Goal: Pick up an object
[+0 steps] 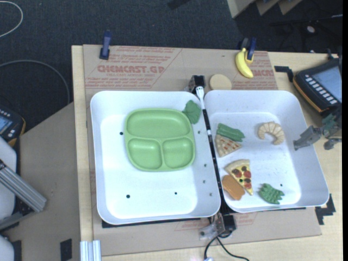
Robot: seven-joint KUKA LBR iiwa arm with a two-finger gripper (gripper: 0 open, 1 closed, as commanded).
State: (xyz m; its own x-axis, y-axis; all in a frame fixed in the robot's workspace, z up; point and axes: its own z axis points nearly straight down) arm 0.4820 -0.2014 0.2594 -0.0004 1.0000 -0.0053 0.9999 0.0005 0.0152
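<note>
Nothing had been picked up at this moment. The gripper (311, 137) sat at the right rim of the right bin (304, 118), low against the edge, and held nothing that could be seen; it was small and grey against the rim, so whether it stood wide or narrow I cannot tell. The whole pick was left to do.

The candidates all lay in the right bin: a croissant (271, 132) nearest the gripper, a green pod (230, 131) with a sandwich wedge (227, 145) just below it, a pizza slice (242, 174) touching a brown piece (possibly a bun) (232, 187), and a green leafy toy (271, 193) near the front rim. The left bin (109, 189) held a green divided plate (160, 139), with a green leaf (192, 112) at its upper right corner.

The surface (141, 64) was a pale board with red lettering, carrying a banana (244, 64) and a tan disc (220, 82) behind the bins. Dark carpet lay beyond, with a cable at the left.
</note>
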